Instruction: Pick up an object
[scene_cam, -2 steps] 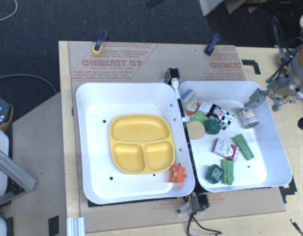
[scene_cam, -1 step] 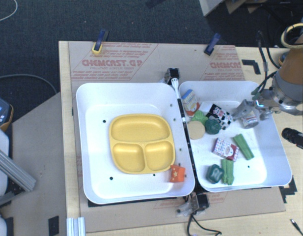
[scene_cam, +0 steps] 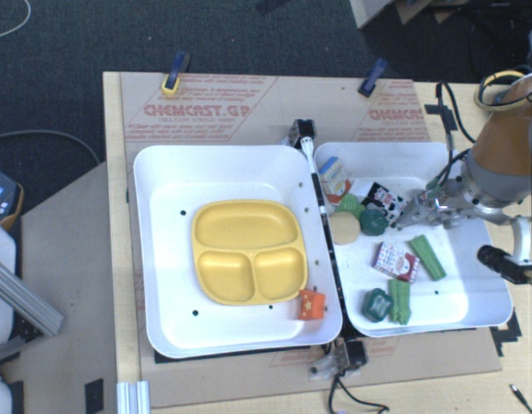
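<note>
From above, the tabletop (scene_cam: 248, 102) is a flat sheet of brown board printed with red lettering, pinned at its far edge by two clamps. Two shallow white bins with smooth, glossy, rounded walls sit side by side on it.

The left bin (scene_cam: 162, 231), in the middle of the frame, bears a yellow plastic plate (scene_cam: 248, 250) with rounded corners and three compartments: one wide at the top, two smaller below. A small orange block (scene_cam: 311, 304) lies just beside the plate's lower right corner.

The right bin (scene_cam: 472, 304) holds a scatter of small things. Near its left wall lie a pale round disc (scene_cam: 343, 228) and, beside it, a dark green ball (scene_cam: 373, 222). Right of centre is a flat red and white patterned packet (scene_cam: 396, 261), with a long green stick (scene_cam: 428, 257) tilted just beside it. Lower down, a teal lump (scene_cam: 377, 304) touches another upright green piece (scene_cam: 399, 301). A black and white card (scene_cam: 382, 198) lies in the upper middle.

The grey arm with its orange band enters at the right edge, and the hand (scene_cam: 416, 211) hangs low over the upper middle of the right bin, near the card and ball. I cannot tell how its grip stands, and nothing shows caught in it.
</note>
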`<act>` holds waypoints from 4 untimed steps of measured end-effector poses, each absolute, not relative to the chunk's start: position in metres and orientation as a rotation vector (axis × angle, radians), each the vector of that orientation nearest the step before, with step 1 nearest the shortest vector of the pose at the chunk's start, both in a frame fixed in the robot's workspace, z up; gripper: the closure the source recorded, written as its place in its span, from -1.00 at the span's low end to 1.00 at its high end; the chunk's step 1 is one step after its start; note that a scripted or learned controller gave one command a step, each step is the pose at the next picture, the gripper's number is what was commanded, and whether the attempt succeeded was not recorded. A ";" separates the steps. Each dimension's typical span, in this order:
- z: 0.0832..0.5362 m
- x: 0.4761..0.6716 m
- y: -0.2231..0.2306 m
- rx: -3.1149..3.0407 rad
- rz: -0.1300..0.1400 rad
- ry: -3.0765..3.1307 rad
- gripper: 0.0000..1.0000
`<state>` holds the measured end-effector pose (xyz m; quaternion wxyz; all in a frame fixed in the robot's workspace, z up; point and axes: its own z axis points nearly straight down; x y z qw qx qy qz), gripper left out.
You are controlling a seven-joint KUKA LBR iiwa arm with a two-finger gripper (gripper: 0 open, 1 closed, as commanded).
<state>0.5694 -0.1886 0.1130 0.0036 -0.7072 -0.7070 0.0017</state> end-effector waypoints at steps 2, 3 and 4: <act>0.095 0.570 -0.189 -2.222 0.000 -2.221 1.00; 0.140 0.567 -0.193 -2.227 -0.003 -2.225 1.00; 0.203 0.570 -0.188 -2.225 -0.006 -2.229 1.00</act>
